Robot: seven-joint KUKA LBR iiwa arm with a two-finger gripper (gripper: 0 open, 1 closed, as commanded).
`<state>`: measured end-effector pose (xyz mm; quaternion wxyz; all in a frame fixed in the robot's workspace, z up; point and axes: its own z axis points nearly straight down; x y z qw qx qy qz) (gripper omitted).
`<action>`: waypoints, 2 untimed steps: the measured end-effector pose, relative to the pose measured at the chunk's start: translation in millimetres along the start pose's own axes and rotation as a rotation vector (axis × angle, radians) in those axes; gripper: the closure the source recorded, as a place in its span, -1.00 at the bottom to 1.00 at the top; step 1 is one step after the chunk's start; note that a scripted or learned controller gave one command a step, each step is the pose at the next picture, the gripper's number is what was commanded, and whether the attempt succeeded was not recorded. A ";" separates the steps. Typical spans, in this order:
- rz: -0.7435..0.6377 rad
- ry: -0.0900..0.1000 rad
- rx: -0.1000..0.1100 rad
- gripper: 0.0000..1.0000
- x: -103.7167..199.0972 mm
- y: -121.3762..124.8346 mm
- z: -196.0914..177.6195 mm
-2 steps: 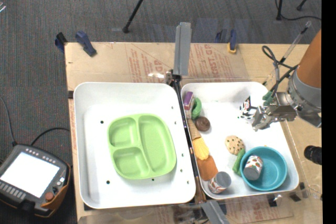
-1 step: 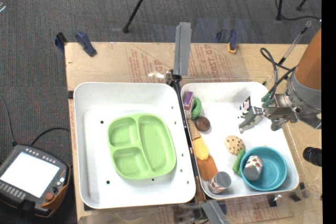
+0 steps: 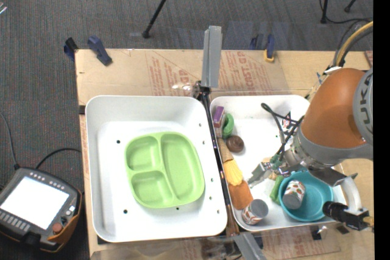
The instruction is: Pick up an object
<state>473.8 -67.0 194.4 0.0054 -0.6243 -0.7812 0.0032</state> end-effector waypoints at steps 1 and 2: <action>0.222 -0.002 -0.018 -1.00 -49.0 8.9 103.4; 0.266 -0.003 -0.014 -1.00 -73.0 103.8 105.1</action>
